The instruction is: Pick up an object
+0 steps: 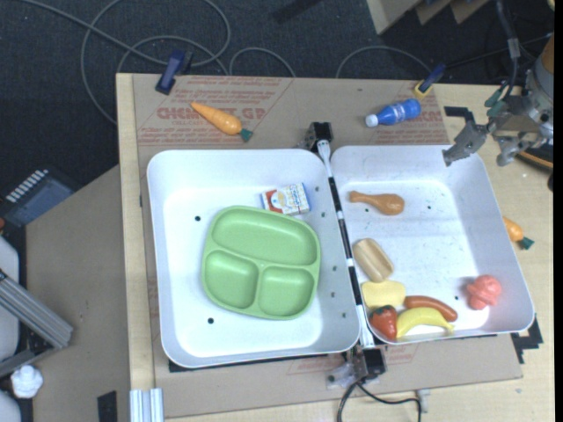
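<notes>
Above right bin's [493,192] far corner your claw [482,144] hung, fingers apart, nothing held; drumstick [380,202] lay nearest, likely pick.

The arm comes in at the right edge of the camera view, high up, with only its wrist end in sight. The gripper [482,146] hangs low off the wrist, its two grey fingers [461,146] spread apart with a gap between them and nothing held there. The fingers point down and to the left in the view
</notes>
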You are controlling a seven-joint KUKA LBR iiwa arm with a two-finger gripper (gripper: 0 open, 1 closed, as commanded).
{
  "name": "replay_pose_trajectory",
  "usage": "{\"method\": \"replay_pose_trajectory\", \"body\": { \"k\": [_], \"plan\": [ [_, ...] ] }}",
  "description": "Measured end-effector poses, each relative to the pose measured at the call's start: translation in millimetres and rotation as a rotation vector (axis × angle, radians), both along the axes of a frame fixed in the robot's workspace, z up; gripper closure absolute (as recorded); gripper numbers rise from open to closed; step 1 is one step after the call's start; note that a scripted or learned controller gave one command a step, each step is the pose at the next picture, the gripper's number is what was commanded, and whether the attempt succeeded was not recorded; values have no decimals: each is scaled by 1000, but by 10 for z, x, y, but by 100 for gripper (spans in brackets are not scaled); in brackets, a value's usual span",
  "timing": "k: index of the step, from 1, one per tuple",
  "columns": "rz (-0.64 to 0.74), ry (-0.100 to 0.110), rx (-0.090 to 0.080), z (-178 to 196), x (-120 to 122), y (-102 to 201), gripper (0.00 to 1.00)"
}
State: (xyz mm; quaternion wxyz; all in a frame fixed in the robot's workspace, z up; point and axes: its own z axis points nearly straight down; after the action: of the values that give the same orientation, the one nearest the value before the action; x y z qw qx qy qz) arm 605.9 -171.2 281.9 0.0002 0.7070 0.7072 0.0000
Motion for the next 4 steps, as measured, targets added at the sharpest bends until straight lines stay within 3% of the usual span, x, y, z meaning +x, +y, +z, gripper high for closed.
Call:
{"method": "replay_pose_trajectory", "body": {
  "k": [1, 2, 3, 4],
  "plan": [
    [0, 6, 2, -1769, 142, 329, 0],
    [0, 3, 1, -1979, -334, 804, 0],
    [0, -1, -1, -1968, 272, 599, 0],
    [1, -2, -1, -1969, 494, 711, 0]
  ]
}}
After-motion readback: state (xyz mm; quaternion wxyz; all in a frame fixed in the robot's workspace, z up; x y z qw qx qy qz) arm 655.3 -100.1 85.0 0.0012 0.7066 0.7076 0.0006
